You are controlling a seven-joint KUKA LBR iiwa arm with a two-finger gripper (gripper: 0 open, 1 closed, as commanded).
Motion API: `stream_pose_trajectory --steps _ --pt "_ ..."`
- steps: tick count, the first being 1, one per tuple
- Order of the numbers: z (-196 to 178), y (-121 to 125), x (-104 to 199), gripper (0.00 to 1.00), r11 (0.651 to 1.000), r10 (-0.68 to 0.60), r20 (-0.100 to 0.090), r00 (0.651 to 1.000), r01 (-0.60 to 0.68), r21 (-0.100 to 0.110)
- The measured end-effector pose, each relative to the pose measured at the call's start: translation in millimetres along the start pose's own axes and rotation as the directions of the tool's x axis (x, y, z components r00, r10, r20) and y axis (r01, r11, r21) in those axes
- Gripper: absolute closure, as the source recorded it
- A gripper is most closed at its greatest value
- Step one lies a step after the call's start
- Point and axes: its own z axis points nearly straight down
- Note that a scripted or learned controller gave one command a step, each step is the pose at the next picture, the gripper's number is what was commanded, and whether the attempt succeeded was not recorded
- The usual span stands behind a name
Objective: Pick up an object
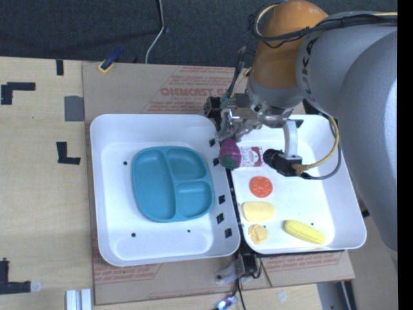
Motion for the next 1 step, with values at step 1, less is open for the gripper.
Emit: stream_pose_trajectory --steps 1 --pt "4.5 11.4 59.8 1.0 1.0 -0.001 0.0 1.0 0.001 0.0"
